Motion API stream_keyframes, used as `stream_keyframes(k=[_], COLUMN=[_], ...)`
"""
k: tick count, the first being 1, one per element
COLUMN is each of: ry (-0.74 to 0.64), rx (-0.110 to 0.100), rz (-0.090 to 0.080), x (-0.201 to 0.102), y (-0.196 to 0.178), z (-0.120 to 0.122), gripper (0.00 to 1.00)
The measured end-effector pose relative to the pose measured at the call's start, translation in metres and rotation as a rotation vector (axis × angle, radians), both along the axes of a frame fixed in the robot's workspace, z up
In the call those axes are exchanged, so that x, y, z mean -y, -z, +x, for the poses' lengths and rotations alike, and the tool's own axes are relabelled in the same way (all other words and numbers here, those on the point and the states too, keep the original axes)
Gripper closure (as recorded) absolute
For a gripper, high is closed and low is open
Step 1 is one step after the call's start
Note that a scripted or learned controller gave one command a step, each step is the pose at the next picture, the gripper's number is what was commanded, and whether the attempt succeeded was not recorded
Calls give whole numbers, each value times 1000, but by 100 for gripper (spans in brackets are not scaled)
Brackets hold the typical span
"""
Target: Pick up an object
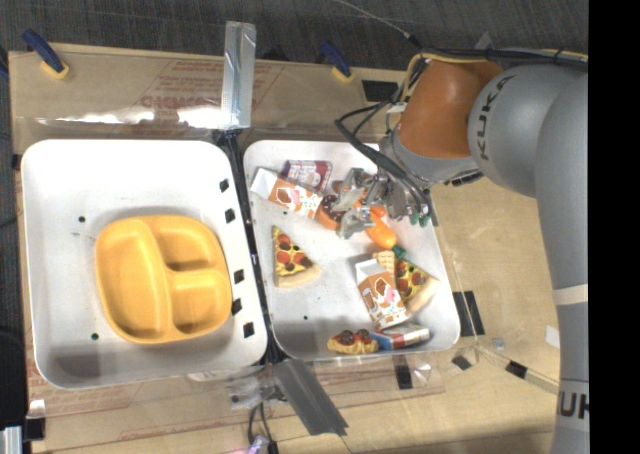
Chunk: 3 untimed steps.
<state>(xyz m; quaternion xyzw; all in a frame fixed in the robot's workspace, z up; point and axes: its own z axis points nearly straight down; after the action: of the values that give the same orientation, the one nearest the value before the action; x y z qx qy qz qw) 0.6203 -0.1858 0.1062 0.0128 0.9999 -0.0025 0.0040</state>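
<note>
Low over the upper middle of the right bin (448, 287), the gripper (358, 210) was seen, reached in from the right on the grey arm (530, 122) with its orange band (440, 107). Its tips were set down among a cluster of small things, and whether it was open, closed or gripping could not be told from this slant; the metal parts and the clutter ran together.

An orange piece (381, 234) lay just beside the tips, on their lower right, and a small packet (296, 198) with a brown picture lay just to their left. A dark purple packet (308, 174) sat above that one, near the bin's upper wall. Further down, a pizza slice (290, 260) lay apart on the bin floor, a second slice (414, 280) was partly overlapped by another packet (381, 300), and a third toy food piece (353, 341) rested against the lower wall beside a small tube (405, 338).

A yellow divided tray (160, 277) lay in the left bin (50, 182), well apart from the arm.

By judgement, the approach had been made and the descent seemed done or nearly so. Nothing was seen lifted off the floor, so the grasp and the raise were counted as left to do.
</note>
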Motion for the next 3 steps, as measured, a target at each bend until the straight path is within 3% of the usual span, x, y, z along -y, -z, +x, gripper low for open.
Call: stream_keyframes(k=[1, 2, 3], ry=[85, -218, -219], rx=[8, -9, -8], rz=[3, 5, 4], x=[-30, 25, 25], y=[-114, -54, -54], z=[34, 0, 0], gripper=[100, 100, 0])
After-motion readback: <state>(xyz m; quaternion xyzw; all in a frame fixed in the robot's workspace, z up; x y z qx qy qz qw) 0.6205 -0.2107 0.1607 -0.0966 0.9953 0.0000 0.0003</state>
